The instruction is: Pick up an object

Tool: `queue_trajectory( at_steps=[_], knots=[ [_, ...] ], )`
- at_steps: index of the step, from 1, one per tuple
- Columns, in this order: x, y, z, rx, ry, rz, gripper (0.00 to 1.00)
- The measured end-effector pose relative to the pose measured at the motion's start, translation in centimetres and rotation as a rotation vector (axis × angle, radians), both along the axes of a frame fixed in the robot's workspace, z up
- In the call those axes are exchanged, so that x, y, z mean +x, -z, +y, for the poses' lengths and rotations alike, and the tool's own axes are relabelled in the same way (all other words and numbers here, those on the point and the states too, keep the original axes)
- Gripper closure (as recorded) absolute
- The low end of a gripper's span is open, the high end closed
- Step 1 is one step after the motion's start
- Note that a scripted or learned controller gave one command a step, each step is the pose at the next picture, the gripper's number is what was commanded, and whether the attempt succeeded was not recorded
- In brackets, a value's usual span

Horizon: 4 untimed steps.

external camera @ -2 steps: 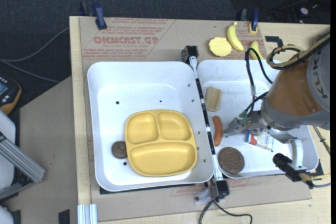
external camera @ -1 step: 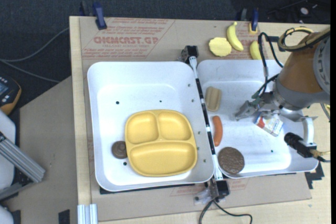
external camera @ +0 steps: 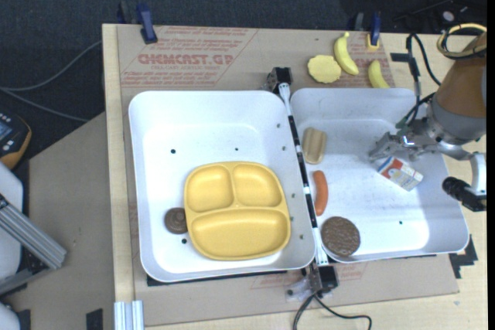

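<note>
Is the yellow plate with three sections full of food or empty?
Empty. All three sections of the yellow plate show bare yellow. A brown cookie lies beside it, in the left bin.

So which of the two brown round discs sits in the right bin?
The larger brown disc, at the right bin's front-left corner; the smaller disc lies beside the yellow tray.

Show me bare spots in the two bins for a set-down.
Left bin: the whole back half is bare, behind the yellow tray; the brown disc crowds the tray's left. Right bin: bare in the middle and front right, between the sausage, cookie and small carton. Crowded by the divider and under the gripper.
</note>
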State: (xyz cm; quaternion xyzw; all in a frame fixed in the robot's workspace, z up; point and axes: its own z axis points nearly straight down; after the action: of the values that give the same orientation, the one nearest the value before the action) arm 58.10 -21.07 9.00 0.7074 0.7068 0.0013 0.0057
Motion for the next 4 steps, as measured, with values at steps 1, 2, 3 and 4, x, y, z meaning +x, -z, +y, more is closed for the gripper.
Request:
queue_trajectory(
  at_steps=[1,2,3,4],
  knots=[
    [-0.2,-0.9,0.3,0.002,-0.002,0.004,1.0],
    [-0.2,-0.8,0.3,0.002,-0.002,0.005,0.0],
    [-3.9,0.5,-0.9,0.016,-0.005,0.01,0.0],
    [-3.9,-0.5,-1.0,0.009,-0.005,0.008,1.0]
  ],
)
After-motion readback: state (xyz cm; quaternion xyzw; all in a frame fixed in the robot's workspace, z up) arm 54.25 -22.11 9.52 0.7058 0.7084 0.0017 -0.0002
